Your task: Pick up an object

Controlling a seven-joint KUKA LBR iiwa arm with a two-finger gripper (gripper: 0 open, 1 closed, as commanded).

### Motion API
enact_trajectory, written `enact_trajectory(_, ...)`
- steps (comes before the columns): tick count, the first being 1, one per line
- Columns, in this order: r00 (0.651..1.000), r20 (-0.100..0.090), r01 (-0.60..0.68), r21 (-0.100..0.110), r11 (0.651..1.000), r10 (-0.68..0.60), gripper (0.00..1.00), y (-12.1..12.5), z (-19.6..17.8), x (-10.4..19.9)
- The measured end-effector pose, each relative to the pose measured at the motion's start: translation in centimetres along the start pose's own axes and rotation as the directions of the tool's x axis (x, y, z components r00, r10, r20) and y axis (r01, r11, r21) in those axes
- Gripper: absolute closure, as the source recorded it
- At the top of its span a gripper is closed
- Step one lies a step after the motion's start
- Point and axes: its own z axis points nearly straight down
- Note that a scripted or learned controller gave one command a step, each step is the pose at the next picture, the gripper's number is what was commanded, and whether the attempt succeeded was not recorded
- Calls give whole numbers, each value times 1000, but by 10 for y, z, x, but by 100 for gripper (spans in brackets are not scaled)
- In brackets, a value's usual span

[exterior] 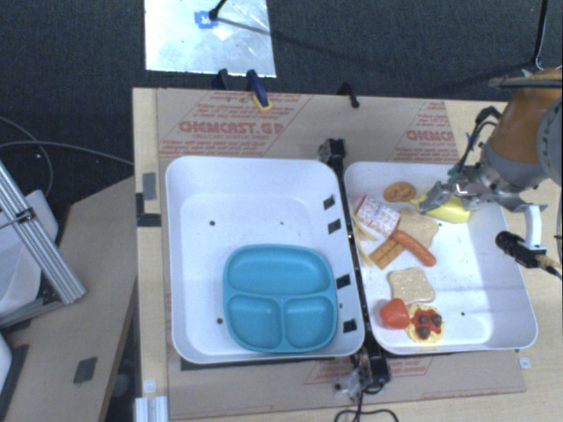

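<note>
Right bin | arm low over far edge | jaws on yellow piece, grip unclear

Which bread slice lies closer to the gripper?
The upper bread slice, beside the hot dog and just below the gripper; the lower bread slice sits near the tomato.

Smooth glossy plastic bins & blue tray, matt cardboard underlay, shiny foil sheet.
</note>
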Motion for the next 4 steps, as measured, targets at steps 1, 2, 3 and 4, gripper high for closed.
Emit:
enact_trajectory(1, 1000, 0, -3, 1, 1000, 3, 0, 1, 0, -2)
enact_trajectory(2, 1000, -7, -3, 23, 1000, 3, 0, -14, 13, -1)
enact_trajectory(3, 1000, -8, -2, 24, 1000, 2, 0, 18, 18, -2)
enact_trajectory(4, 1000, -7, -8, 21, 1000, 8, 0, -30, 15, 14)
